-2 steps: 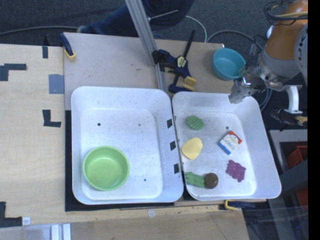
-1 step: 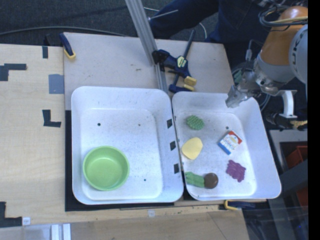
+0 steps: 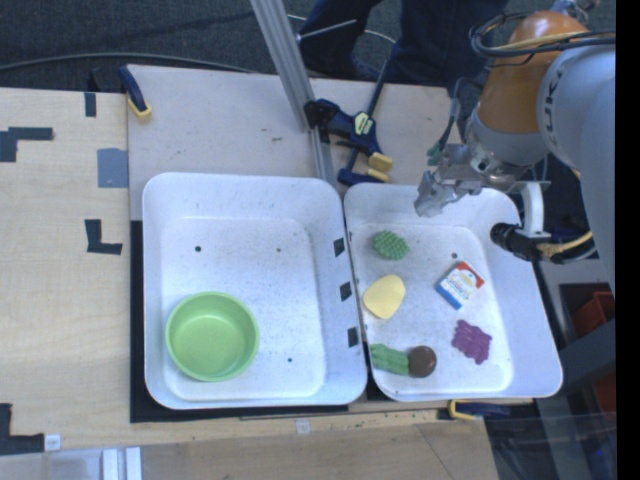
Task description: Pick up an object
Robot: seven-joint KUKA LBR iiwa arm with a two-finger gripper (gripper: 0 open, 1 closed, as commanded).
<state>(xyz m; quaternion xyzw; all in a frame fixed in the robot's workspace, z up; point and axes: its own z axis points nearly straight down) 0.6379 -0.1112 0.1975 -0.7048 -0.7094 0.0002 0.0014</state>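
Note:
The right bin (image 3: 520, 298) holds a green ridged piece (image 3: 390, 245), a yellow oval piece (image 3: 384, 296), a small white, red and blue box (image 3: 459, 284), a purple jagged piece (image 3: 471, 341) and a green stick with a brown ball end (image 3: 403, 360). My gripper (image 3: 428, 202) hangs over the bin's far edge, up and to the right of the green ridged piece. Nothing shows between its fingers.
A green bowl (image 3: 212, 336) sits in the near left corner of the left bin (image 3: 250, 208). Blue and yellow clamps (image 3: 352, 143) and a slanted metal post (image 3: 285, 58) stand behind the bins. A person stands at the back.

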